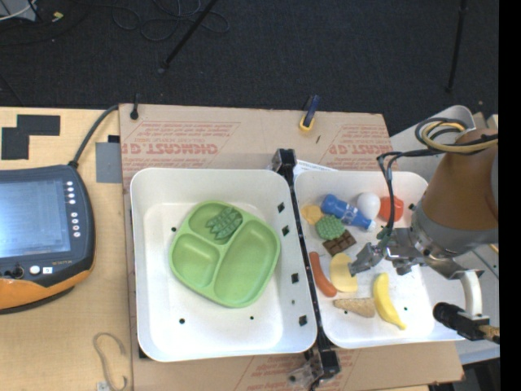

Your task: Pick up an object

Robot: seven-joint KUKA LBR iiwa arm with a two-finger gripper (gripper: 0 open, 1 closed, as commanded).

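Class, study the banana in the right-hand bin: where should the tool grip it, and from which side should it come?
Probably across the middle of the banana, from above: it lies flat, its narrow curved body apart from the biscuit beside it.

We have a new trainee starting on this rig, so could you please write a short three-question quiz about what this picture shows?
1. True or false: the green divided plate lies in the right bin.
2. Which item lies nearest the gripper? A) the blue bottle B) the pale yellow piece C) the tablet controller
3. Fill in: the banana lies in the ____ bin.

Key
1. False; it lies in the left bin.
2. B
3. right
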